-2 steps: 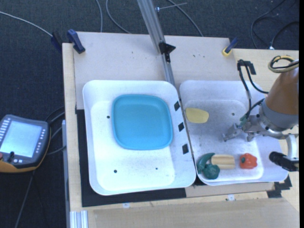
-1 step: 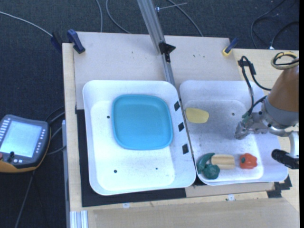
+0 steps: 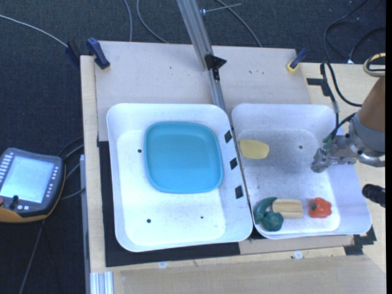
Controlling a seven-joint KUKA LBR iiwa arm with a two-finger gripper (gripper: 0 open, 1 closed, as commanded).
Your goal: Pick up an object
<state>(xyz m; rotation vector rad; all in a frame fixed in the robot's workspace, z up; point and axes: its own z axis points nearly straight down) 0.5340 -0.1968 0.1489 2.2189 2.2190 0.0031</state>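
One fixed camera, high above the worktop [image 3: 184, 78], angled down.

It takes in both white bins: left bin [image 3: 122, 164], right bin [image 3: 288, 115], with dark floor and cables around. Far enough to frame the whole worktop; the arm [image 3: 373, 121] enters from the frame's right edge.

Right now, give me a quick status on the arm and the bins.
Tool over right bin, near its right wall, nothing seen held. Red pepper, wooden block, green piece along the front, yellow piece at left. Blue plate in left bin.

Blue clamps [image 3: 98, 52], perhaps a pendant [image 3: 27, 182]
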